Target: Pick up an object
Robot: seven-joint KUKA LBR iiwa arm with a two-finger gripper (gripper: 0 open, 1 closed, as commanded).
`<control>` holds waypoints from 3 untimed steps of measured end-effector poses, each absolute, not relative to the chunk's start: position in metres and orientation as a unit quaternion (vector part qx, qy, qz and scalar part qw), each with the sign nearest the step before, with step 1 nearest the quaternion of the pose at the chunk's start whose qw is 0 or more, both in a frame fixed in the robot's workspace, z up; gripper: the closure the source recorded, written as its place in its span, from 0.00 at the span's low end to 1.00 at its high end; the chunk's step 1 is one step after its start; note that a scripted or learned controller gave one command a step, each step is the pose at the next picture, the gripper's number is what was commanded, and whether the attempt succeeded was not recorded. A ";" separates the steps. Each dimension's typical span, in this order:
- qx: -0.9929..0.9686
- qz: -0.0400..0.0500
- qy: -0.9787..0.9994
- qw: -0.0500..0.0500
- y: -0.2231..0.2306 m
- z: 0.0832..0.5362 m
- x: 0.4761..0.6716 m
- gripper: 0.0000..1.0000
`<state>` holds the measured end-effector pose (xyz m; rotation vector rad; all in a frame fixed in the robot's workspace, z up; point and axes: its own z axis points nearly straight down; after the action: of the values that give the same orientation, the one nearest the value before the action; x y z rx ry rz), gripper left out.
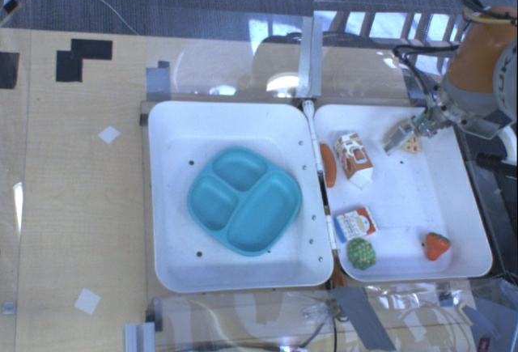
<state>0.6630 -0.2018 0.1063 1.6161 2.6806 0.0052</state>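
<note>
While your pincer (402,137) hovers at the right bin's (465,261) one o'clock corner, grip state I cannot tell, touching the yellow wedge (413,145), you risk pinching the wall because that piece hugs it.

bins (235,120): glossy white plastic | plate (244,201): smooth blue plastic | bench (73,205): pale wood

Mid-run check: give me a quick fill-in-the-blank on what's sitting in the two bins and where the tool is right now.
1. The blue divided plate lies in the ____ bin.
2. The tool is over the ____ bin.
3. The green broccoli lies just below the small ____ carton.
4. The strawberry sits near that bin's ____ right corner.

Missing words: left; right; white; lower
</note>
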 end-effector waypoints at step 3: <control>0.309 0.001 0.951 0.004 -0.173 0.097 0.643 0.00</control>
<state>0.6430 -0.1732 0.0968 0.9676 2.9796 0.0034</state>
